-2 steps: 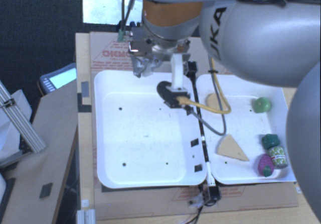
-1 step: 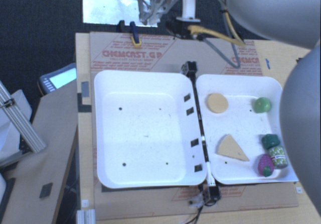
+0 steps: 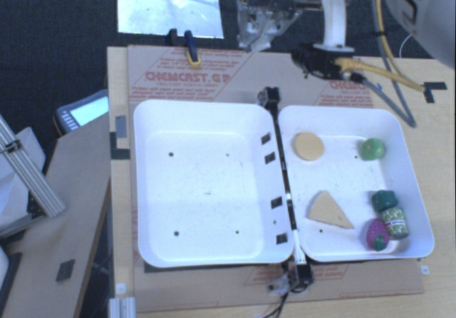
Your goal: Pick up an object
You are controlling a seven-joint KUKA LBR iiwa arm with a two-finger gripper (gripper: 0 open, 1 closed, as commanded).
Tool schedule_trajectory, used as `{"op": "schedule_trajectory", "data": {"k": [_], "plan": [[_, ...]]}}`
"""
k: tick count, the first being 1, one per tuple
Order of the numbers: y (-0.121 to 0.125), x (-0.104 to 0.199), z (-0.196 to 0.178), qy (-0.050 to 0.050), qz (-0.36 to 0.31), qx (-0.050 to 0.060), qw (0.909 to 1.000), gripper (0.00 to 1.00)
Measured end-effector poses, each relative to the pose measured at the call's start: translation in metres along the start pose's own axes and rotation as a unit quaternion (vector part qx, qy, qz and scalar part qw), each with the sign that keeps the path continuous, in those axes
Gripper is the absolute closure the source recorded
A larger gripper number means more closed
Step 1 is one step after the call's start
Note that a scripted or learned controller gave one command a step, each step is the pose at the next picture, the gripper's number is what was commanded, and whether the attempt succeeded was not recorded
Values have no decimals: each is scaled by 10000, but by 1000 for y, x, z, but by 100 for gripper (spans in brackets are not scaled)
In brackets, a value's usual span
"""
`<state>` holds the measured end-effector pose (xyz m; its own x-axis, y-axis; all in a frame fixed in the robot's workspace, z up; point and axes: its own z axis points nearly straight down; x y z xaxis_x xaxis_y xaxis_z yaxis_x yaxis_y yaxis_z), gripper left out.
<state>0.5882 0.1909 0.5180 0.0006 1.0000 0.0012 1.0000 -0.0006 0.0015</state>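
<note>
Wedge (image 3: 329,211) at 6 o'clock in right bin (image 3: 417,188) looks light, stiff, flat: pinch across slanted edges; gripper (image 3: 258,28) grip state unclear.

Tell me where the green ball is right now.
The green ball sits in the right bin, near its far right corner, to the right of the round tan disc and beyond the dark green piece.

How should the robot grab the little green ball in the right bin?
Probably from straight above, jaws closing across the middle of the green ball. It is round, so any direction across works, but it sits close to the right bin's far wall, so pinching along that wall looks safest.
</note>
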Motion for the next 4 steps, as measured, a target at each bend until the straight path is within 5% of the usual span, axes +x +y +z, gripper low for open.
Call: {"op": "schedule_trajectory", "data": {"k": [1,2,3,4], "plan": [[-74,-24,-3,3,-17,6,10000,100],[-7,47,-18,9,-41,-31,10000,100],[-64,-25,-18,-5,15,10,10000,100],[-37,44,57,-9,-44,32,10000,100]]}}
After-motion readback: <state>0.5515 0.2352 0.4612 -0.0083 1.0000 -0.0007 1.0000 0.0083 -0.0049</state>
